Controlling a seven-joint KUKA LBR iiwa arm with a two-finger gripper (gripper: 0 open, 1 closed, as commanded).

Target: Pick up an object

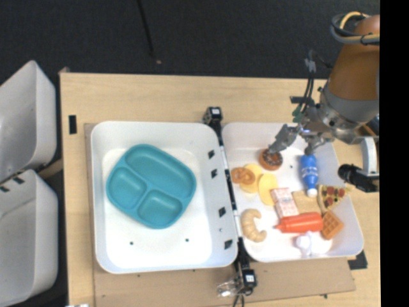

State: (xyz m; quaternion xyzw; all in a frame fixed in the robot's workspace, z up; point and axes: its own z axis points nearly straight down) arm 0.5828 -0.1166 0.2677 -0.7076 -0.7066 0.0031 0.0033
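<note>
Over the right bin (252, 133), toward its twelve o'clock edge, we are seeing the gripper (294, 142) hanging with its two fingers spread wide and nothing between them. One finger (279, 139) is slanting down toward the chocolate doughnut (271, 159), the other is pointing at the cap of the blue bottle (308, 172), which is lying just at three o'clock of the doughnut.

We are judging the doughnut the likeliest target, though no thing is fixed by the task. The trouble we are expecting: the fingers are straddling the gap between doughnut and bottle, so a straight descent could be closing on air or nudging the bottle aside. The bottle is looking smooth, rounded and likely to roll. The doughnut is small, flat and ring-shaped, offering little height to pinch.

Toward six o'clock the toys are crowding together: a glazed doughnut (243, 174), a yellow cheese block (266, 184), a croissant (253, 225), a red sausage (299, 222), a waffle (331, 224) and a pizza slice (331, 196), all looking like hard moulded plastic. In the left bin (102, 235), a glossy teal divided plate (151, 185) is lying alone.
</note>
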